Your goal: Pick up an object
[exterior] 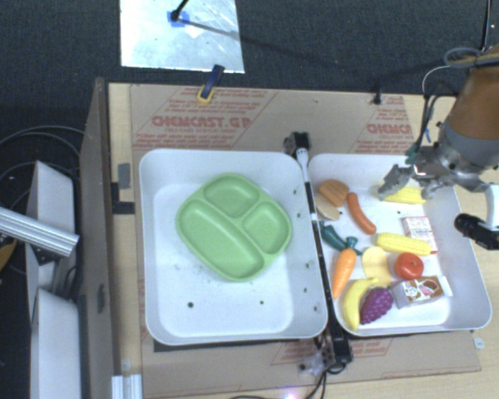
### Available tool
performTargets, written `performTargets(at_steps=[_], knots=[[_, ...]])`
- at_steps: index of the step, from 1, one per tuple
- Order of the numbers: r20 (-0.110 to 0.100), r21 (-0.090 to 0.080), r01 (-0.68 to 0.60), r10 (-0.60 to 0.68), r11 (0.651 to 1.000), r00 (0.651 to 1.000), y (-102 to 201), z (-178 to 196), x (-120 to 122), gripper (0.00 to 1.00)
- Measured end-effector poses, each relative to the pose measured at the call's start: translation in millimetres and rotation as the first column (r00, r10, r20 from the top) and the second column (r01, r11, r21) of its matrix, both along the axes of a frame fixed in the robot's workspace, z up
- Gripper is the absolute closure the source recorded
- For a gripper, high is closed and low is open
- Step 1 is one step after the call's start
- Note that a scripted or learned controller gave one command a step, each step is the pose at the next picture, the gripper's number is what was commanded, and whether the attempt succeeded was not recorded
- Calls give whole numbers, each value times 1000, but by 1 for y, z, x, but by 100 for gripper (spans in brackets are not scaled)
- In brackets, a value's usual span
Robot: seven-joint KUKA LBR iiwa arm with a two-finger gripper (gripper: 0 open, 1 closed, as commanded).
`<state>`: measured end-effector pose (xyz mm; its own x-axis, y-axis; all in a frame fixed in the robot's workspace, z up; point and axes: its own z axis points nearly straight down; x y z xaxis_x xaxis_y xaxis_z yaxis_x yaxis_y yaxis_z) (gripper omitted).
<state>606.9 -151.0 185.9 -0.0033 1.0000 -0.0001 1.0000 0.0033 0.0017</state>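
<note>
My gripper (412,181) hangs over the back right part of the right bin (474,302), fingers spread apart and open. A yellow corn-like toy (407,196) lies just beneath and between the fingertips, resting on the bin floor. Toy food fills the bin: a brown bun (333,192), an orange sausage (362,213), a carrot (343,271), a yellow corn cob (403,243), a red tomato (409,265), a banana (355,295) and purple grapes (376,304).
The left bin (175,322) holds a green divided plate (233,225). Two small printed boxes (417,227) (422,289) lie in the right bin. The ridge between the bins (314,239) runs front to back. Cables and a grey rail (29,227) sit left of the bench.
</note>
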Motion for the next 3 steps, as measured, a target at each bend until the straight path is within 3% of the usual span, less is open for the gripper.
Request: performTargets(at_steps=[1,2,3], knots=[[-4,3,-7,7,1000,1000,69,-107,32,0],[1,0,3,-3,1000,1000,47,-101,44,0],[5,0,0,0,1000,1000,48,-90,45,100]])
